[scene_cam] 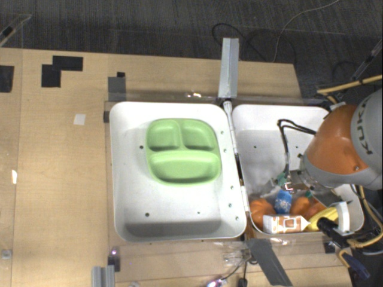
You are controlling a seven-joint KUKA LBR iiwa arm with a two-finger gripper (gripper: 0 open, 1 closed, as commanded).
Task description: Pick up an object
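Here, your arm (341, 142) reached in from the right and hung low over the right bin (257, 130), its orange band covering much of that bin's far right side. The gripper (288, 185) sat below the band, just above the pile in the bin's near corner. From this slant you could not tell whether it was open or closed, and you saw nothing clearly held in it.

The things to pick lay crowded together along the near wall of the right bin. An orange ball (260, 208) lay at the left of the pile, with a blue item (282, 204) just beside it and right under the gripper. A second orange piece (302, 205) touched the blue item on its right. In front of them, a white and orange carton (285, 223) lay flat against the near wall. A yellow item (318, 217) lay to the right of the carton, and a white object (344, 216) sat beyond it, near the bin's right corner. A black cable (286, 137) looped over the bin's bare floor.

In the left bin (128, 178), a green tray (182, 150) with three compartments lay flat, well apart from the arm.
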